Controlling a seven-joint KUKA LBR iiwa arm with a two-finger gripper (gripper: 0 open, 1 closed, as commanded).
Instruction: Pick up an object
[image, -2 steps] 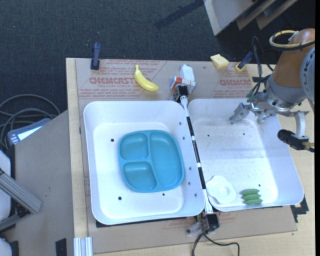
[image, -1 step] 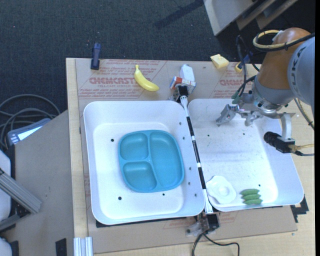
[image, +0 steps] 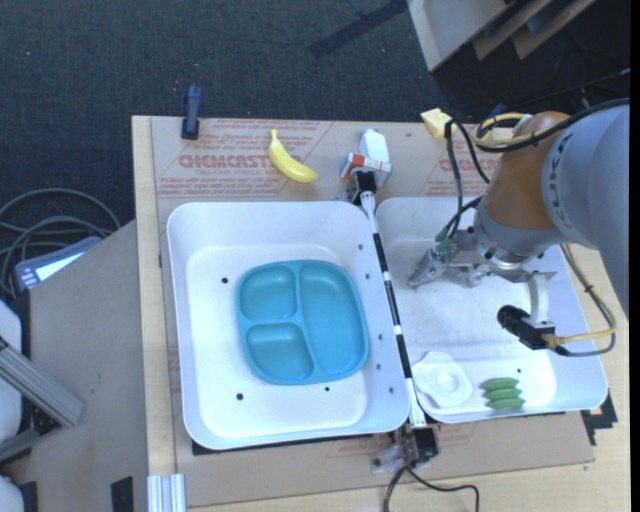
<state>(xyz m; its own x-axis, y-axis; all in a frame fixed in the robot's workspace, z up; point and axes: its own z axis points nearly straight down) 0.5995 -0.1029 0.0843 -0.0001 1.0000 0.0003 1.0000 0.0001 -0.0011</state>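
Observation:
The right bin (image: 570, 300) holds a small round white dish (image: 441, 383) near its front left corner, with a green pea pod (image: 502, 393) lying just to its right. My gripper (image: 450, 268) hangs low over the back left part of this bin, clearly apart from both objects, and nothing shows in its grasp. The left bin (image: 200, 250) holds a blue divided plate (image: 300, 322) lying flat in its middle.
Behind the bins, a yellow toy banana (image: 291, 161) lies on the cardboard bench, along with a small white, red and blue object (image: 368, 157), a dark blue item (image: 190, 110) and a yellow piece (image: 433, 121). The grey arm (image: 580, 170) covers the right bin's back right.

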